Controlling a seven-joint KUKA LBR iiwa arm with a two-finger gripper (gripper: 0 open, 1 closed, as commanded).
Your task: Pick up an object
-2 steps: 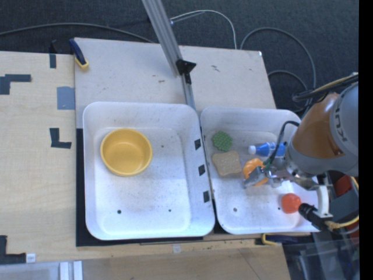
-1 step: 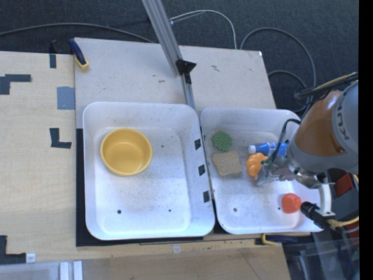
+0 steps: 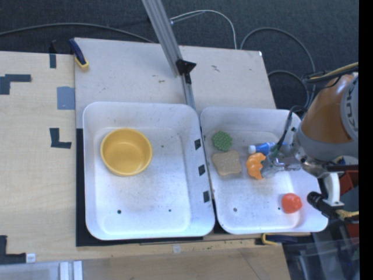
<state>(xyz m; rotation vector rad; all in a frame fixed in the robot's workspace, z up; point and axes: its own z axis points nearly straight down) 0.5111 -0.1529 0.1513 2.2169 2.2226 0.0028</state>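
The right bin [image 3: 250, 220] holds several small objects. A green round piece [image 3: 221, 140] lies near its upper left, with a tan block [image 3: 227, 163] just below it. An orange object [image 3: 254, 165] sits mid-bin, and a blue and white object [image 3: 261, 149] lies just above it. A red ball [image 3: 291, 202] rests near the lower right corner. My gripper [image 3: 268, 165] is low in this bin, right beside the orange object on its right side, and whether it grips that object is unclear. A yellow bowl [image 3: 126, 151] stands in the left bin [image 3: 151, 214].
A slanted metal post [image 3: 166, 31] rises behind the bins, ending at a black clamp [image 3: 185, 67]. Cables trail over the dark floor at the upper right. The arm's orange band [image 3: 326, 118] hangs over the right bin's right edge.
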